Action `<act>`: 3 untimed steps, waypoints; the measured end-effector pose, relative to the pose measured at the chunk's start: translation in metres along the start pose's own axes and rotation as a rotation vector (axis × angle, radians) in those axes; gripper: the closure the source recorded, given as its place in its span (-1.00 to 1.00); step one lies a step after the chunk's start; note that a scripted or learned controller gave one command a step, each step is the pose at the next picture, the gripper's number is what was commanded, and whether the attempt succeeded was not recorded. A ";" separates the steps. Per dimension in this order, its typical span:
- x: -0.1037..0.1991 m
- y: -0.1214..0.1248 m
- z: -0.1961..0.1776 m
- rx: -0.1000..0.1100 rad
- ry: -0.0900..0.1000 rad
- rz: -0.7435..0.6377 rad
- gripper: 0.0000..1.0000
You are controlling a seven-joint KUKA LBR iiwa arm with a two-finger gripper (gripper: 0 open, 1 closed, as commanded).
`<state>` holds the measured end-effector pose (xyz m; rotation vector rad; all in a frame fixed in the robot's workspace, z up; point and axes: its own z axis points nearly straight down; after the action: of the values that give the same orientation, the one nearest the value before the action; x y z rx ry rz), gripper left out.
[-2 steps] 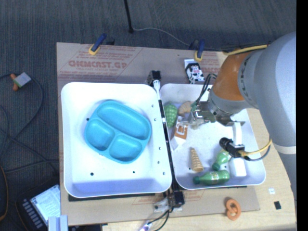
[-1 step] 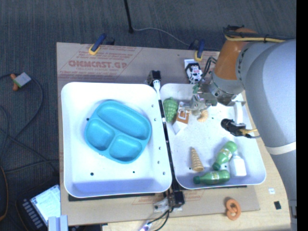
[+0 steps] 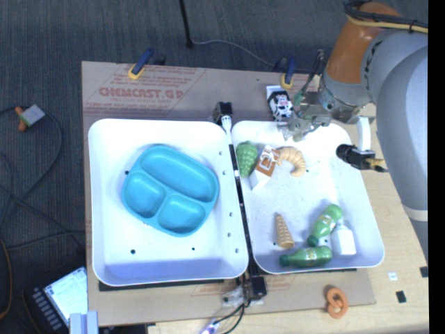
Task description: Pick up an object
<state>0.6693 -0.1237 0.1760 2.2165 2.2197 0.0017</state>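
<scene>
- The claw (image 3: 300,127) hovers at the right bin's (image 3: 368,207) 12 o'clock rim; I cannot tell its opening, nothing visibly held.
- A croissant (image 3: 292,158) lies just below it, at 6 o'clock.

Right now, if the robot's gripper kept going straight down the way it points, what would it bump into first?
Probably the croissant. The gripper hangs over the back of the right bin, pointing down, and the croissant lies just below it. Depth is hard to judge, so it might meet bare bin floor instead.
</scene>
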 end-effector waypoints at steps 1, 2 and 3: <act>-0.001 -0.001 -0.008 0.003 -0.003 0.000 1.00; -0.001 0.000 -0.018 0.003 -0.006 -0.001 1.00; 0.038 0.000 -0.047 0.002 0.001 0.000 1.00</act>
<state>0.6687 -0.0854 0.2224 2.2180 2.2217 0.0003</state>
